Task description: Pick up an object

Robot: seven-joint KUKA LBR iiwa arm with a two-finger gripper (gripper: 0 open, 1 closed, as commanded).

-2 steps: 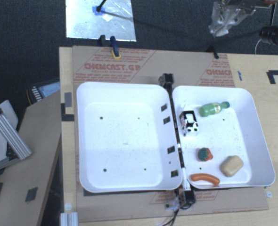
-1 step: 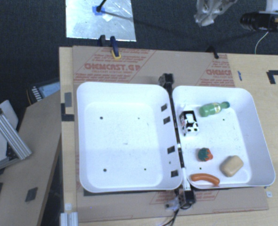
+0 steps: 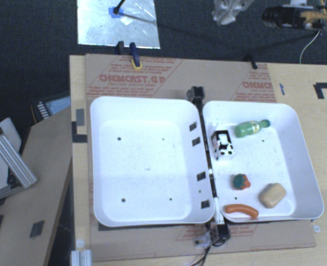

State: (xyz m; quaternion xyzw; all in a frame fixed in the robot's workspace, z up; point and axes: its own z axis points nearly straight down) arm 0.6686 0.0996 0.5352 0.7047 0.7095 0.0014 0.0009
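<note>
Cardboard (image 3: 152, 73) lines the bench under two white bins; dark carpet surrounds. Gripper (image 3: 228, 10) hangs high beyond them, grasping nothing. Green bottle (image 3: 251, 127) lies in the right bin (image 3: 296, 148).

Gripper (image 3: 234, 4) cut off at top edge – blurred, fingers unclear.
</note>
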